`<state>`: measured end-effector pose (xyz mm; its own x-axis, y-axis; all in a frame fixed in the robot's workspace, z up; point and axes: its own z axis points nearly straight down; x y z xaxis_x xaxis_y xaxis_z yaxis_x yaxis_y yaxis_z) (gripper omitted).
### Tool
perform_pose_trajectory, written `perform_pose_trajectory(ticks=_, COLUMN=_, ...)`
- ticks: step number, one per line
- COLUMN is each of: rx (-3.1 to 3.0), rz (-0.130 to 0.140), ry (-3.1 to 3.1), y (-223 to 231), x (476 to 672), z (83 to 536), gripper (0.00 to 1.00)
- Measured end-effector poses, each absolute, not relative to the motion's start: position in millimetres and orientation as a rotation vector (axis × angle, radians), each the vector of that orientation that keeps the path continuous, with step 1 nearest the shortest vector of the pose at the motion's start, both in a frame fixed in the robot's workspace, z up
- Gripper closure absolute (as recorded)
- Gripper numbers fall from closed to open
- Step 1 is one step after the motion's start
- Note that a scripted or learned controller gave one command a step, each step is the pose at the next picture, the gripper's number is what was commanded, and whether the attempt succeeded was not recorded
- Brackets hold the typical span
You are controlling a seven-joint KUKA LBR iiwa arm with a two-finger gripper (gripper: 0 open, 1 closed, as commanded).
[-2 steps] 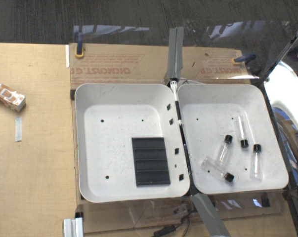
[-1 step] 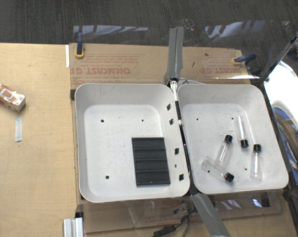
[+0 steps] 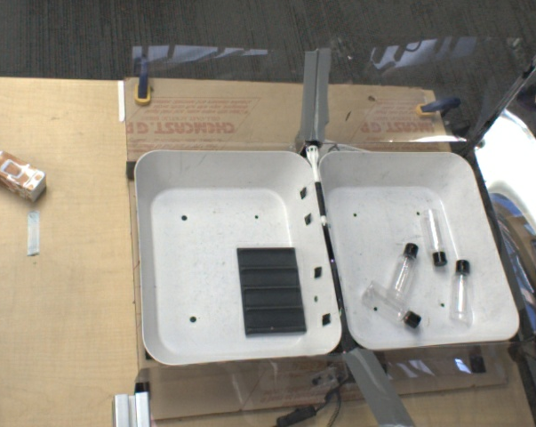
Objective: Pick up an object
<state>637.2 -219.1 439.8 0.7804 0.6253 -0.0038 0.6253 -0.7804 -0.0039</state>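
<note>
A black ribbed rectangular block (image 3: pixel 270 290) lies flat in the left bin (image 3: pixel 161 185), toward its front right. Several clear vials with black caps lie scattered in the right bin (image 3: pixel 365 181). One vial (image 3: pixel 433 229) points toward the back, and another (image 3: pixel 400 272) lies slanted beside it. A third vial (image 3: pixel 463 296) rests near the right wall. One more vial (image 3: pixel 388 303) lies crosswise near the front, with its cap toward the right.
On the wooden bench to the left sit a small orange-and-white box (image 3: pixel 17 176) and a pale strip (image 3: pixel 33 235). Clamps (image 3: pixel 143 89) (image 3: pixel 438 107) hold the cardboard behind the bins. A grey metal bar (image 3: pixel 316 96) runs back from the seam between the bins.
</note>
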Motion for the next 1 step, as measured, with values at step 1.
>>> perform_pose_trajectory(ticks=1, rx=-2.93, rz=0.005, ry=-1.132, y=-211.3, x=643.8, z=440.4, gripper=1.0)
